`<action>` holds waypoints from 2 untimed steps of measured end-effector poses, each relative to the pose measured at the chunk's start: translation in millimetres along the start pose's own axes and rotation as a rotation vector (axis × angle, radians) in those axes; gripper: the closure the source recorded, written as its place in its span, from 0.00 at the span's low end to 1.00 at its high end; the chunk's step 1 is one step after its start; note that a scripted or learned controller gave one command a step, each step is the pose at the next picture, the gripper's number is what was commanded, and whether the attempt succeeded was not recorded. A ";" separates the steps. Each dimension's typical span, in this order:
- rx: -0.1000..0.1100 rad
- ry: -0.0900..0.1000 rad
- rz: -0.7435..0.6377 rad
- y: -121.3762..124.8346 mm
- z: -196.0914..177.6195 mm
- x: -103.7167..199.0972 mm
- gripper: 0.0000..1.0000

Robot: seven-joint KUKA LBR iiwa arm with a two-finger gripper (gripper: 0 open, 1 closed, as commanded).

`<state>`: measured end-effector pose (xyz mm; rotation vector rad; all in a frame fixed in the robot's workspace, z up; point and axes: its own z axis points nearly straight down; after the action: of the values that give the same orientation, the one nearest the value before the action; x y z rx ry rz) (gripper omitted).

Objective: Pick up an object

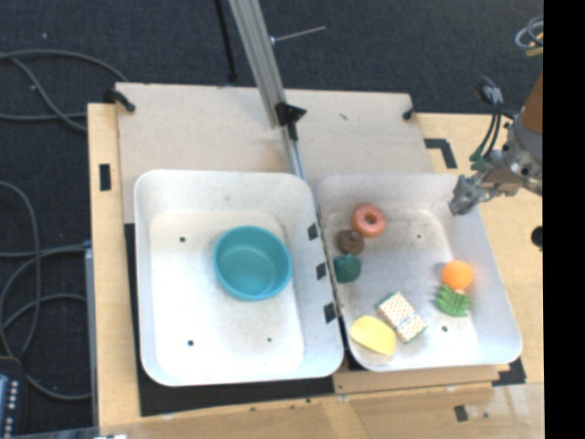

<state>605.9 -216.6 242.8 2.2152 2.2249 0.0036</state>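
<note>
The right bin (475, 245) holds several small objects: a pink ring-shaped donut (368, 219), a brown round piece (350, 240), a dark green block (347, 268), an orange ball (457, 274), a green leafy toy (452, 301), a patterned white box (402, 315) and a yellow oval piece (373, 335). My gripper (466, 194) hangs at the right bin's upper right rim, apart from all of these. Nothing shows between its fingers.
A teal bowl (252, 262) sits in the left bin (164, 245). A slanted metal pole (260, 53) rises from the bench behind the bins. Cables lie on the dark floor at the left.
</note>
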 end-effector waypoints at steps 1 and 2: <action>0.001 0.001 -0.003 2.4 -9.0 54.6 1.00; 0.002 0.000 -0.001 9.3 2.0 103.6 1.00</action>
<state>614.8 -113.0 240.8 2.2147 2.2277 0.0009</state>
